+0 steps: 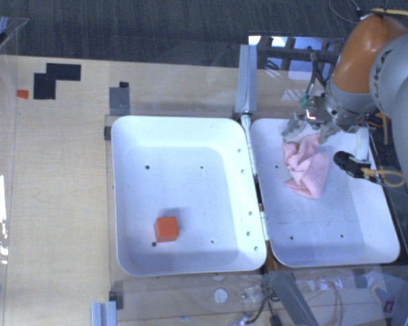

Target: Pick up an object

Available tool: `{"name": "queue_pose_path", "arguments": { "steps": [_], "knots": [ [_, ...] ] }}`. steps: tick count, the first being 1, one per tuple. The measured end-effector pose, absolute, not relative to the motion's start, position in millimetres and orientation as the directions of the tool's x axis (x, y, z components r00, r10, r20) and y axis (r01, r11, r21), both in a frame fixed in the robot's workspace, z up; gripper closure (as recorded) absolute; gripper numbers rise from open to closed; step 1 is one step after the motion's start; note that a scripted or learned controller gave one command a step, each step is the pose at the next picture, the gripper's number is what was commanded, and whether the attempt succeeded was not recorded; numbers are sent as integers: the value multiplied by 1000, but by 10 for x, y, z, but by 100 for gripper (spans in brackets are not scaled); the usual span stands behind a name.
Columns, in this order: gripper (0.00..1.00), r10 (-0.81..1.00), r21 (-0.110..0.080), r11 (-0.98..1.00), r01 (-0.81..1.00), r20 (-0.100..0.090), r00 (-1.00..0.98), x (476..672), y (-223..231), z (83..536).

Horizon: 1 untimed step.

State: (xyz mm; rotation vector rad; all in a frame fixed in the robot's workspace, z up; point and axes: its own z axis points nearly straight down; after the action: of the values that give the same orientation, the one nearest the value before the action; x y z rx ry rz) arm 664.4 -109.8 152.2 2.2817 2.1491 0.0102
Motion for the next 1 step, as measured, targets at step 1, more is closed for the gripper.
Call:
{"name": "queue_pose_path", "arguments": {
  "steps": [1],
  "knots": [
    [0, 1000, 14, 2, 1000, -3, -2, 6655, -1164, 904]
  ]
}}
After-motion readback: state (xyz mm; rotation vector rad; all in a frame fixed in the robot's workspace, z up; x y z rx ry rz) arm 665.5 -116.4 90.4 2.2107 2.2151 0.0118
